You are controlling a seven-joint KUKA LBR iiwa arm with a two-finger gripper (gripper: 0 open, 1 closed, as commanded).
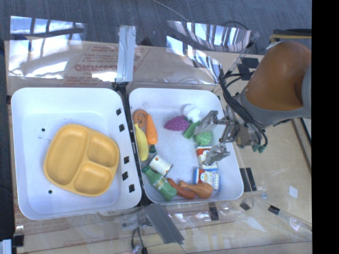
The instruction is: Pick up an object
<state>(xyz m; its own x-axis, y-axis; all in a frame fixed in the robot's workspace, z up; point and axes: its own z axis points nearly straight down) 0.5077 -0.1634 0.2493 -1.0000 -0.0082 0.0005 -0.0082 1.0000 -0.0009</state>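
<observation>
Beneath the gripper (210,136), green toy (203,138), touching

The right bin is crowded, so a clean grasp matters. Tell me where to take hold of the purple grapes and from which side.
Grip the purple grapes across their short width, coming straight down from above. The bunch lies flat on the right bin, elongated left to right, with bare floor in front and behind. The green vegetable touches its right end, so closing along the length looks riskier.

Single fixed camera above bench, looking down at slant on both bins (32,105); arm (275,83) enters from right.
</observation>
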